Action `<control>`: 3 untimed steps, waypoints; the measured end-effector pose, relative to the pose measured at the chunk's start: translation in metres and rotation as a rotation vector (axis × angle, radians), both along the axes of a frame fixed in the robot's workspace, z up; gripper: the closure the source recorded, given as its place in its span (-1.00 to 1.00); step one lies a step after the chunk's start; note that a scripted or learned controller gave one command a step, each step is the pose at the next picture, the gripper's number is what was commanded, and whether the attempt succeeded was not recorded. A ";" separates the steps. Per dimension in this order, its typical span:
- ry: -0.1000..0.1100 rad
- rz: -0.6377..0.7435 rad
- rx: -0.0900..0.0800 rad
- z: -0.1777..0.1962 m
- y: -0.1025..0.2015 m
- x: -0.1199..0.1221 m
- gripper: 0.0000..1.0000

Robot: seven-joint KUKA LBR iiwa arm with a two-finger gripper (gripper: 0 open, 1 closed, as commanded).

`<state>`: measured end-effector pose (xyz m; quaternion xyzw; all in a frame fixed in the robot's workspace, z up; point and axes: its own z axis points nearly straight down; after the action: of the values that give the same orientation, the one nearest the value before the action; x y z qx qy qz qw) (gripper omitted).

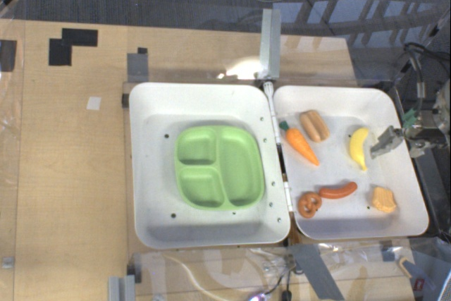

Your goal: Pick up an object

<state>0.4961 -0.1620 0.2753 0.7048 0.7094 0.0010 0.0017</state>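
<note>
You will find the gripper (389,141) at the right bin's (338,96) right edge, just beside the banana (359,147). Whether it is apart or together, you cannot tell; nothing visibly held.

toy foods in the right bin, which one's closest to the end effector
The yellow banana. It lies just left of the end effector, while the carrot, hot dog bun and sausage sit farther off.

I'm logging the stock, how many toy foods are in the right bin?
6, none visibly hidden: orange carrot, tan hot-dog bun, yellow banana, red sausage, brown pretzel, tan bread chunk.
</note>
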 end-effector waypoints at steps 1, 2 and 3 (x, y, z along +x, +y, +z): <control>0.002 0.030 0.001 -0.102 -0.018 0.040 -1.00; -0.001 -0.044 0.001 -0.181 -0.040 0.080 -1.00; -0.006 -0.042 0.000 -0.169 -0.040 0.082 1.00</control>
<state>0.5784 -0.2017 0.1064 0.7195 0.6945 0.0033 0.0037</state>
